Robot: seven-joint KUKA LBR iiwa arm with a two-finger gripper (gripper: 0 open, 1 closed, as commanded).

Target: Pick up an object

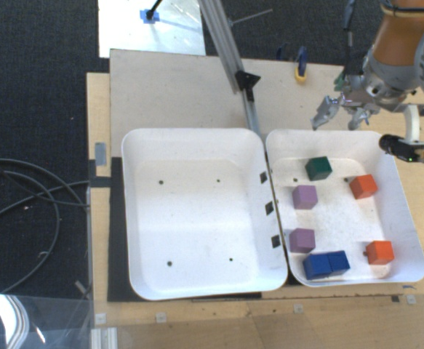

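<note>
On the bench (175,93), two white bins (197,140)

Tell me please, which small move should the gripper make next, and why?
Probably it should travel forward over the right bin and come down toward the green block. The gripper is open with nothing between its fingers, and it hangs beyond the bin's far rim, not yet above any block. The green block lies nearest to it and stands apart from the purple block, leaving room for the fingers.
</note>
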